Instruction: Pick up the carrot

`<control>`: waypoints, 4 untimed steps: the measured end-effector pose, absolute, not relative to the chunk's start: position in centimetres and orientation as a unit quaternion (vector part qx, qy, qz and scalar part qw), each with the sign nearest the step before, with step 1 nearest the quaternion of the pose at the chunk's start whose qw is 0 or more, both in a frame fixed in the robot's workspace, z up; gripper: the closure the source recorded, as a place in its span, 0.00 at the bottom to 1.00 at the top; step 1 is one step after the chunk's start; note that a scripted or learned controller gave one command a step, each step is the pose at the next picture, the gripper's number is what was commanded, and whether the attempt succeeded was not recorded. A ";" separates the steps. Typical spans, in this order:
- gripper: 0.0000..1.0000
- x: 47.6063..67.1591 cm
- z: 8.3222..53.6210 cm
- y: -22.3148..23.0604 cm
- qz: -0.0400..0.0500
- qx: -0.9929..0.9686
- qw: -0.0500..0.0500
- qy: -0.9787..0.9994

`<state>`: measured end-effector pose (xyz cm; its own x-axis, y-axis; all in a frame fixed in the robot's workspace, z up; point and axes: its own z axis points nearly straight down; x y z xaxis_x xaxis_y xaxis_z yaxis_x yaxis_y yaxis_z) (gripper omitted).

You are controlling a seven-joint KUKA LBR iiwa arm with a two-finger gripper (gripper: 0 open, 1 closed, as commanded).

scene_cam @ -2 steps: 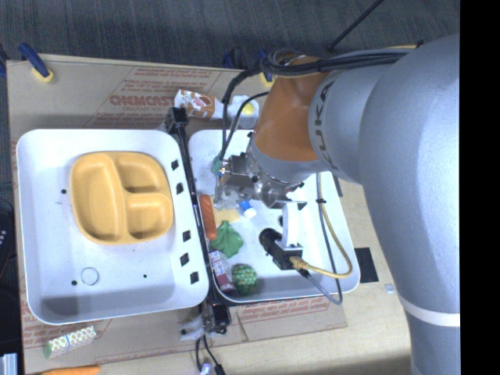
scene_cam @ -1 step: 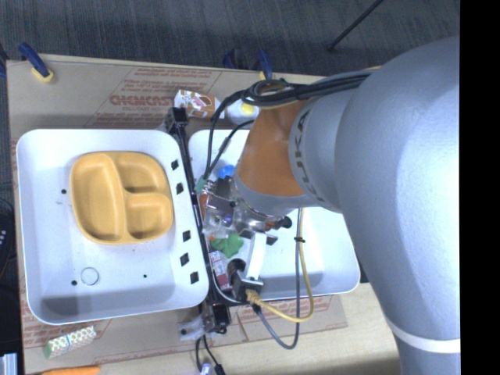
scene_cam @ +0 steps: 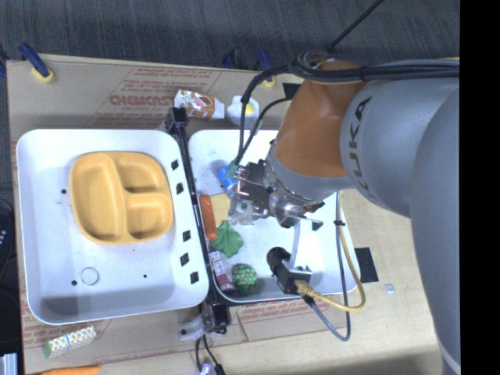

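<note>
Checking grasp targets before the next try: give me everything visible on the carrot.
The carrot is a small orange-red stick, smooth and toy-like, lying flat in the right bin along its left wall, its length running roughly up-down in the camera view. Its lower end meets or sits just beside the green leafy piece. The gripper hangs just to its right, close but not around it; nothing holds the carrot. Finer surface detail is too small to tell.

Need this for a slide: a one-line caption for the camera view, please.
KUKA arm's gripper hovers over the right bin beside the carrot; yellow divided tray sits in the left bin.
</note>
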<state>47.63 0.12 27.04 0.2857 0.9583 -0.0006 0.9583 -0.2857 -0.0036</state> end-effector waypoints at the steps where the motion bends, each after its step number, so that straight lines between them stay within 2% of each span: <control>1: 1.00 47.5 19.1 1.1 0.002 -0.795 0.002 -0.606; 2: 1.00 51.1 27.4 -4.0 0.001 -0.797 0.001 -0.604; 3: 1.00 47.5 19.3 1.4 0.002 -0.780 0.003 -0.626; 4: 1.00 47.6 26.8 -2.9 0.001 -0.775 0.001 -0.632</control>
